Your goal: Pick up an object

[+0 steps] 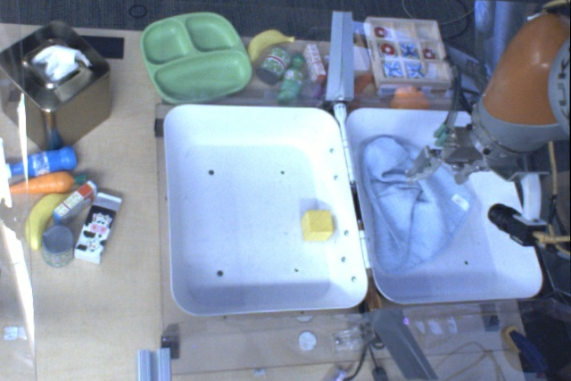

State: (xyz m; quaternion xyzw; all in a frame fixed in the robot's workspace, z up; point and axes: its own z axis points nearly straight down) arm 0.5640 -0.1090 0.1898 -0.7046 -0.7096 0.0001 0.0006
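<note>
Two shallow white bins sit side by side on the bench. The left bin (223, 192) holds a single yellow block (318, 225), lying toward the bin's right wall, somewhat nearer its front edge. The right bin (500, 272) holds a crumpled light blue cloth (406, 210), spread across the bin's left half from near the back wall toward the front.

The arm (526, 85) reaches in from the right, and its gripper (426, 163) is down over the back part of the cloth. How far the fingers are spread, and whether any fabric is between them, cannot be told from this slant.

Behind the bins, along the bench's back edge, a green divided tray (196, 55) lies beside a banana (268, 42) and small bottles (284, 71), with a patterned game board (406, 53) behind the right bin. At the bench's left edge stands a brown box (76, 103) with white material in it.
</note>
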